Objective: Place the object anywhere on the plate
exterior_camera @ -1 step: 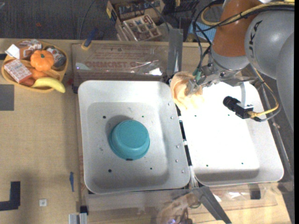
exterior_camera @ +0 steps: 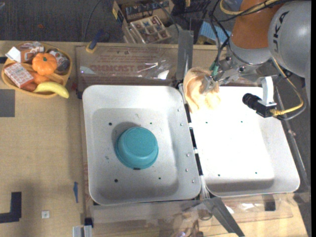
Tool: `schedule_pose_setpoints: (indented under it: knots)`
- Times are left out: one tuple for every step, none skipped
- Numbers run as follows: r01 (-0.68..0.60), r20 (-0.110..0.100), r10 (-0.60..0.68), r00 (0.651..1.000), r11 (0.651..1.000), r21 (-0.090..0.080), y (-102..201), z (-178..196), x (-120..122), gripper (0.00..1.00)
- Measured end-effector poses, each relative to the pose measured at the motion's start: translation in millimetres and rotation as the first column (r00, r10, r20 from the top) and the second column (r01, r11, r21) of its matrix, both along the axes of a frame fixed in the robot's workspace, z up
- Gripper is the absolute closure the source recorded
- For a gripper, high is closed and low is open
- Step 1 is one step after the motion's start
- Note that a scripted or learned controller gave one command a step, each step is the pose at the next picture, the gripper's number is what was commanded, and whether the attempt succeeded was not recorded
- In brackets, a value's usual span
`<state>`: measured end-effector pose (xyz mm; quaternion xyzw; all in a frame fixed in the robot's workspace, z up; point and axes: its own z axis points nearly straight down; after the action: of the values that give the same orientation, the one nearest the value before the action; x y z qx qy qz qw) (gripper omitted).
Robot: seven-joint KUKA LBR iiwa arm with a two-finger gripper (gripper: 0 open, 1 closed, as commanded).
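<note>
A teal round plate (exterior_camera: 137,147) lies in the left bin (exterior_camera: 98,107), a little left of its middle. A pale tan, lumpy object (exterior_camera: 198,94) that looks like a bread roll hangs at the far left corner of the right bin (exterior_camera: 247,152), partly over the divider between the bins. My gripper (exterior_camera: 211,84) comes down from the upper right, and its dark fingers are closed into the right side of the tan object. The plate sits well below and to the left of the gripper.
A wicker bowl (exterior_camera: 10,78) holding a banana, an orange toy and small boxes stands at the bench's far left. A clear plastic sheet (exterior_camera: 128,65) lies behind the left bin. A black camera mount with cable (exterior_camera: 256,103) hangs over the right bin's far side.
</note>
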<state>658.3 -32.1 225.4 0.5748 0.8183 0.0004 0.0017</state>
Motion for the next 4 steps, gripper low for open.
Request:
schedule_pose_setpoints:
  knots:
    - [-0.393, -0.001, 0.393, 0.920, 0.920, 0.001, 27.2, 7.9, -40.7, 1.00]
    - [-0.719, -0.001, 0.719, 0.695, 0.695, 0.001, 60.1, -3.8, -76.2, 1.00]
    - [-0.932, -0.001, 0.932, 0.362, 0.362, 0.001, 88.4, -10.8, -116.3, 1.00]
    - [-0.941, -0.001, 0.941, 0.337, 0.337, 0.000, 123.7, -3.2, -152.0, 1.00]
